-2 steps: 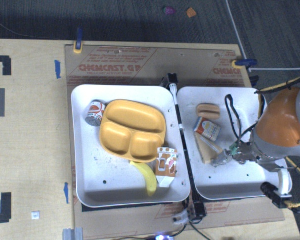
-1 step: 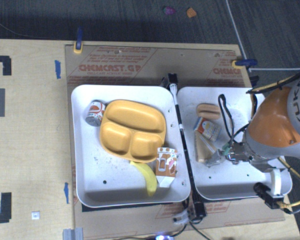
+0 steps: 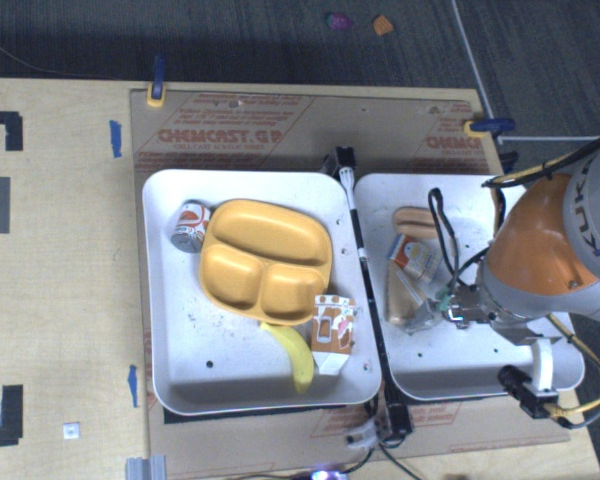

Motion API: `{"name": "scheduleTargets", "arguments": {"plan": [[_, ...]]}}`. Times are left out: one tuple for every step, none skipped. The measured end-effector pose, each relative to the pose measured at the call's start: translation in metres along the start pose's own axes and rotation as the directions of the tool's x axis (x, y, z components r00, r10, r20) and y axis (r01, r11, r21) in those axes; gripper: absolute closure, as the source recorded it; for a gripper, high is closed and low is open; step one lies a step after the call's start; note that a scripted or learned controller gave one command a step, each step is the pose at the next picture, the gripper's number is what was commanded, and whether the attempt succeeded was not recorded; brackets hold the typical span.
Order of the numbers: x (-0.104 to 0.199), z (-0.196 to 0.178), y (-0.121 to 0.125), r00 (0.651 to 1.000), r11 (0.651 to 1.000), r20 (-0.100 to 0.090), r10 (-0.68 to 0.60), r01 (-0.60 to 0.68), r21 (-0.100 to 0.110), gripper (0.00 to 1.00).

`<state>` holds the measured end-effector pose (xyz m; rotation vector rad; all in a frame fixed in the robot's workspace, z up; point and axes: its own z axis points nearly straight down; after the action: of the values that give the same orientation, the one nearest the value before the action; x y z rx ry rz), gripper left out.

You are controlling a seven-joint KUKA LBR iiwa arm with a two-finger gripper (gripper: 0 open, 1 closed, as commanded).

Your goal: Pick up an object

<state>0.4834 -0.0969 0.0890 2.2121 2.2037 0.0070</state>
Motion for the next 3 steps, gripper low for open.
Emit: {"name": "scheduleTargets", "arguments": {"plan": [[0.003, 0.001, 0.044, 1.000, 1.000, -0.004, -0.003, 0.003, 0.004, 0.00], [-0.012, 0.003, 0.146, 1.000, 1.000, -0.007, -0.006, 0.006, 0.007, 0.00], [-0.015, 0.004, 0.174, 1.000, 0.996, -0.017, -0.011, 0.012, 0.083, 0.00]]}}
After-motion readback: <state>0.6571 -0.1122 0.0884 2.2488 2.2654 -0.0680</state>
